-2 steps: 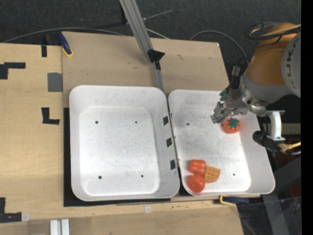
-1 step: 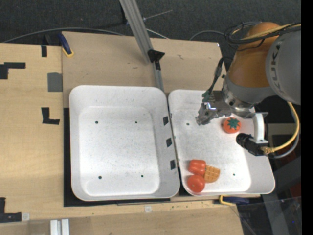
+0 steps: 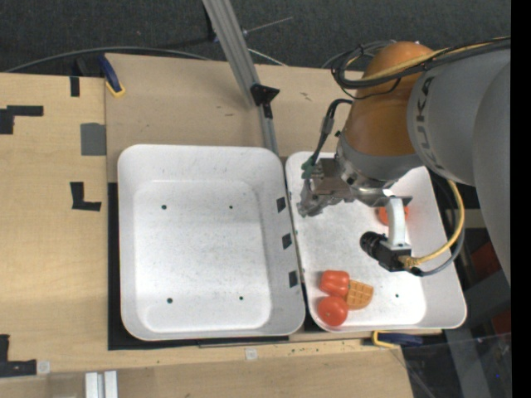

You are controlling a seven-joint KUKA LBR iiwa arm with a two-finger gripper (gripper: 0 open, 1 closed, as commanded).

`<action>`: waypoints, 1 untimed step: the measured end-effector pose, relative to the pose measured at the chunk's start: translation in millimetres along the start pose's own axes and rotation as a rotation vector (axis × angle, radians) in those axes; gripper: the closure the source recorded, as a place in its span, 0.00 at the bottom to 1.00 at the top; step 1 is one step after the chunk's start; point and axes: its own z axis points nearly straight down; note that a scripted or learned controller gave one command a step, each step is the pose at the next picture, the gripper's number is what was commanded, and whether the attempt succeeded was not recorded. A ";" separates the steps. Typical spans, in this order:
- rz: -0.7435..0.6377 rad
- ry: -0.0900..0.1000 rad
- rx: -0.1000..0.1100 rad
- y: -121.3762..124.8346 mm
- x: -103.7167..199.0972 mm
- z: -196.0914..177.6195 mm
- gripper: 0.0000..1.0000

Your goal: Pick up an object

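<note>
My gripper (image 3: 309, 202) hangs over the far left part of the right bin (image 3: 415, 305), close to its left wall. Near the bin's front left corner lie three small objects close together: a red pepper-shaped piece (image 3: 334, 282), a round red piece (image 3: 332, 310) in front of it, and an orange waffle-like piece (image 3: 359, 293) to their right. These lie well in front of the gripper and apart from it. A further orange-red piece (image 3: 382, 215) peeks out beside the wrist's white part, mostly hidden by the arm.
The left bin (image 3: 199, 239) adjoins the right one, with black clips along the shared wall. A slanted metal pole (image 3: 241, 56) stands behind the bins. The arm's grey and orange body (image 3: 398, 114) covers the right bin's far half. A yellow cable (image 3: 444, 243) loops at the right.
</note>
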 end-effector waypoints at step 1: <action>0.000 0.000 0.001 -4.1 61.0 6.7 1.00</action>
